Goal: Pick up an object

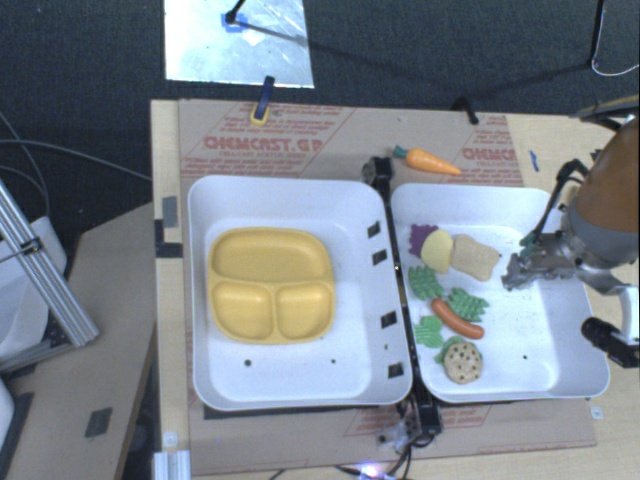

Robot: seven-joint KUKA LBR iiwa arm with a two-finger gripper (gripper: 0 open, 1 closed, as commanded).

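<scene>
I observe the metal two-finger gripper (pixel 518 271) low over the right white bin (pixel 520 378), finger state indiscernible. Toy food lies left of it: a tan bread slice (pixel 473 257) nearest.

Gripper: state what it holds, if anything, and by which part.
Nothing. The gripper hangs over bare floor of the right white bin, apart from the tan bread slice.
</scene>
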